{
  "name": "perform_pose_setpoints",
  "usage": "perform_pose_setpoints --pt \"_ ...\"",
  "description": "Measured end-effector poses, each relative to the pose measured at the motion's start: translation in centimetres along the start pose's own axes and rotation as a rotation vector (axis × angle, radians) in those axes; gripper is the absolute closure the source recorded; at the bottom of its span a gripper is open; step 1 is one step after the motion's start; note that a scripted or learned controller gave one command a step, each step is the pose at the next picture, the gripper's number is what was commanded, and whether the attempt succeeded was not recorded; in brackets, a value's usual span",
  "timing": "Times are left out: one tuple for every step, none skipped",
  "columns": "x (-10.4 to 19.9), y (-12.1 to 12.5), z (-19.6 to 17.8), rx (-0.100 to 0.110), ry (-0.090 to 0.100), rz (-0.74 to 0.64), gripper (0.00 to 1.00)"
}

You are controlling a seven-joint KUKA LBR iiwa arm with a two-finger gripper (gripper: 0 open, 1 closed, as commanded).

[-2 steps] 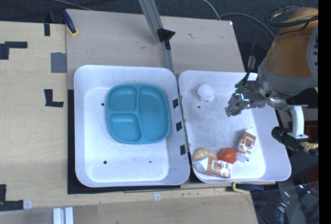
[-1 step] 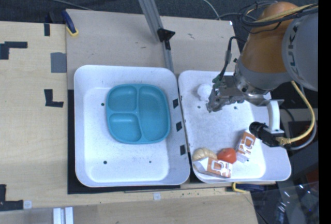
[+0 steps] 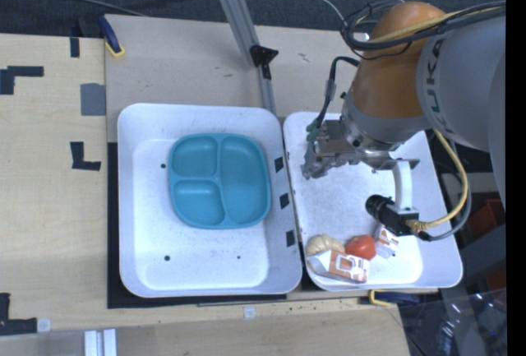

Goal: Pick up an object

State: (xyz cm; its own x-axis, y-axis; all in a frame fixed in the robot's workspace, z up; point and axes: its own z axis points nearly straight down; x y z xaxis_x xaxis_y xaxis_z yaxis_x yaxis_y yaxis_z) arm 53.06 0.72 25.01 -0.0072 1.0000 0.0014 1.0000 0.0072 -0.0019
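Observation:
In the right bin [image 3: 333, 206] a small heap of objects lies at the near edge: a tan piece [image 3: 321, 244], a red round piece [image 3: 360, 247] and an orange-and-white carton [image 3: 348, 266]. My gripper [image 3: 315, 165] hangs over the left part of that bin, above and apart from the heap. The big grey and orange wrist covers the bin's far half. Nothing shows between the fingers.
The left bin [image 3: 144, 206] holds a teal divided plate [image 3: 219, 180]. A metal post [image 3: 238, 9] slants up from between the bins. A black cable fitting [image 3: 388, 213] hangs from the arm over the right bin.

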Motion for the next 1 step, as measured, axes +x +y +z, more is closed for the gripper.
perform_pose_setpoints --pt "5.41 0.59 0.13 0.0 0.0 -0.001 1.0"
